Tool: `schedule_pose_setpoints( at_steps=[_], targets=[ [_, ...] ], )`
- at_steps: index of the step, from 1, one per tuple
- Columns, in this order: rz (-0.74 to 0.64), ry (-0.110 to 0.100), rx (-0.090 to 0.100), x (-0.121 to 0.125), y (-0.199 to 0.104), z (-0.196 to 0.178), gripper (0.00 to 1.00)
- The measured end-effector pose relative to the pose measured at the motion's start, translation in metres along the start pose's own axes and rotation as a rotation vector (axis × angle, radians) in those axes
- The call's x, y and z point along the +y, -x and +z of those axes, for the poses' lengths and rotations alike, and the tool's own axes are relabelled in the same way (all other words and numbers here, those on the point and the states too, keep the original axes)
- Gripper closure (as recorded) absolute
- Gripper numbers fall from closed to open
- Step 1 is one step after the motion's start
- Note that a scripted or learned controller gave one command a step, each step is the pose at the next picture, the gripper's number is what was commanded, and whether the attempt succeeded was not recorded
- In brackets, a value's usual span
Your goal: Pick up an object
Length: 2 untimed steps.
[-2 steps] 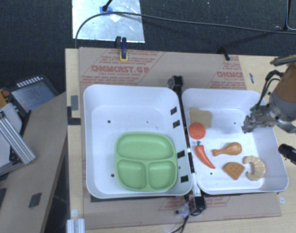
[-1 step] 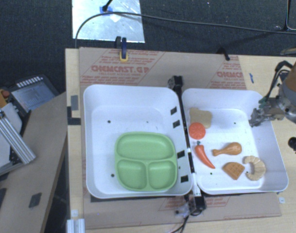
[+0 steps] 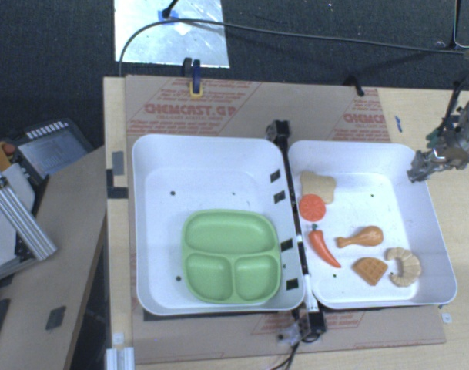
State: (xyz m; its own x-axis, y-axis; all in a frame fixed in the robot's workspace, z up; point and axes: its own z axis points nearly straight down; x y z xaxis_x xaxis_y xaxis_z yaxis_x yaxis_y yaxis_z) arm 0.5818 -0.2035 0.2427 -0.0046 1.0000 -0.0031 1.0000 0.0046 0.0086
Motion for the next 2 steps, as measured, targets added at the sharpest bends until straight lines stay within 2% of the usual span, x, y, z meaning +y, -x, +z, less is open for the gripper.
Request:
schedule_pose_setpoints(
  at_steps=[1,2],
  targets=[
    [0.000,-0.005,0.002,0.001,0.000,-0.006,1.00],
    [-0.005,-0.007,0.004,0.003,-0.053,-0.004,1.00]
  ],
)
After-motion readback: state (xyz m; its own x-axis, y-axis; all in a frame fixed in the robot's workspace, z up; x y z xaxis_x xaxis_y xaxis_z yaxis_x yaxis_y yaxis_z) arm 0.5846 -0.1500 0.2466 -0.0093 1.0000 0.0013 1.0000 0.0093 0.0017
